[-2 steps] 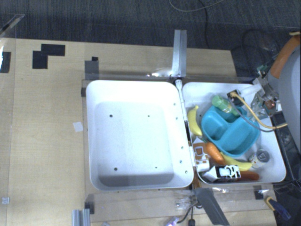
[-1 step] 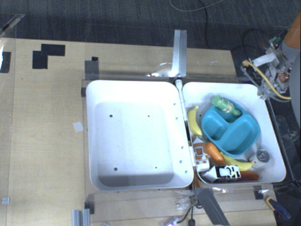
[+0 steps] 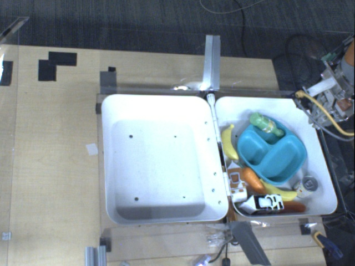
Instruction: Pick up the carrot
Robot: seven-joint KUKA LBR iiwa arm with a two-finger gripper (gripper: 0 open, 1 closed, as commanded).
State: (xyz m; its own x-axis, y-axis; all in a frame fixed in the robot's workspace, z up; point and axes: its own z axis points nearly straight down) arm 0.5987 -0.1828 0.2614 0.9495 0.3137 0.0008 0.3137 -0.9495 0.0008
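The carrot (image 3: 250,179) lies slantwise by the right bin's (image 3: 327,165) front-left corner, beside the blue dish (image 3: 272,154); arm (image 3: 333,93) far-right; jaws' state untellable

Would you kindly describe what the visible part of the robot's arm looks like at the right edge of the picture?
The arm's end is a cluttered metal assembly: pale grey and white parts, a white bar jutting left, and yellow cables looping beneath it, with small reddish and green details. It is too small and blurred to make out the claw itself.
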